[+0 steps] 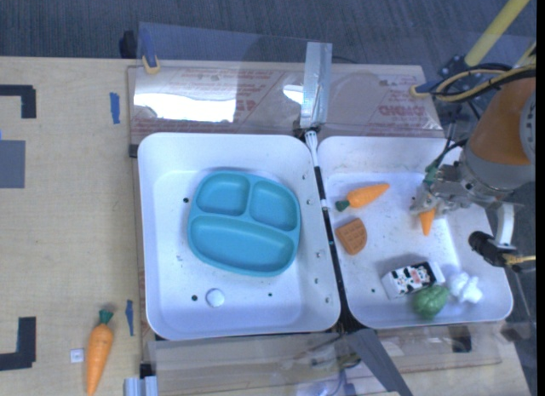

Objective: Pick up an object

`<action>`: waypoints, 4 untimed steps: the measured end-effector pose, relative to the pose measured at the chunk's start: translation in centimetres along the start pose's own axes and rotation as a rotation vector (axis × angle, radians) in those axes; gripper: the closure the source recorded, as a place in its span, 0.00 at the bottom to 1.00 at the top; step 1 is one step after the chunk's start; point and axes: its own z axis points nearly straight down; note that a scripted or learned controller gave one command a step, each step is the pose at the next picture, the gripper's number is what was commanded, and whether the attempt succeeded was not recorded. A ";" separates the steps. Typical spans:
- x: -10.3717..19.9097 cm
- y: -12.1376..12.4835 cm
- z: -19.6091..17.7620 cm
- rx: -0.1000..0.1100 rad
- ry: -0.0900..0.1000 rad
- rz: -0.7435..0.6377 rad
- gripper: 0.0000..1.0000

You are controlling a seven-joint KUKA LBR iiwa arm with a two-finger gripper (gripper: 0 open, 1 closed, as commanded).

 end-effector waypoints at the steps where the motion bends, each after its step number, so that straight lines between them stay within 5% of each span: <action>1: 5.9 0.0 -11.0 0.001 0.001 0.062 1.00; 2: 6.2 0.0 -15.9 0.005 -0.002 0.216 1.00; 3: 11.7 2.9 -16.0 0.010 -0.001 0.250 1.00; 4: 14.5 1.3 -13.3 0.013 0.000 0.055 1.00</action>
